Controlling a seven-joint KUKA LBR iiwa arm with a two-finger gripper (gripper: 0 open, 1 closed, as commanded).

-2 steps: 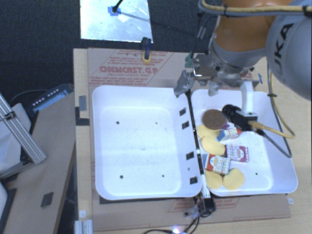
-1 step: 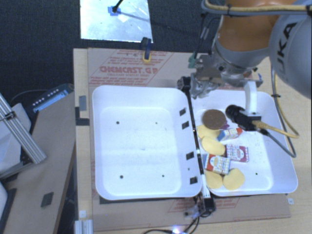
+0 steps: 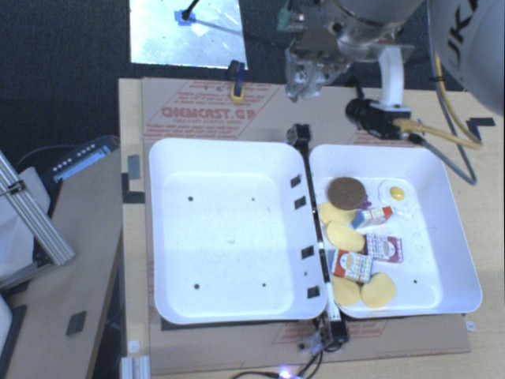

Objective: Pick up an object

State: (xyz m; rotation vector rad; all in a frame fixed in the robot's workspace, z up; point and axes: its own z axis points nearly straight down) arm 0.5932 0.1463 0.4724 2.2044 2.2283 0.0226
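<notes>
yellow chips point(image 3: 378, 290) lie at the right bin's point(image 3: 450, 212) near edge, by a red carton point(image 3: 353, 266); a tube point(image 3: 372, 217) lies with its long axis left-right, red cap right. end effector point(image 3: 306, 85) hangs beyond the bins, arm entering from right; grip state unclear.
</notes>
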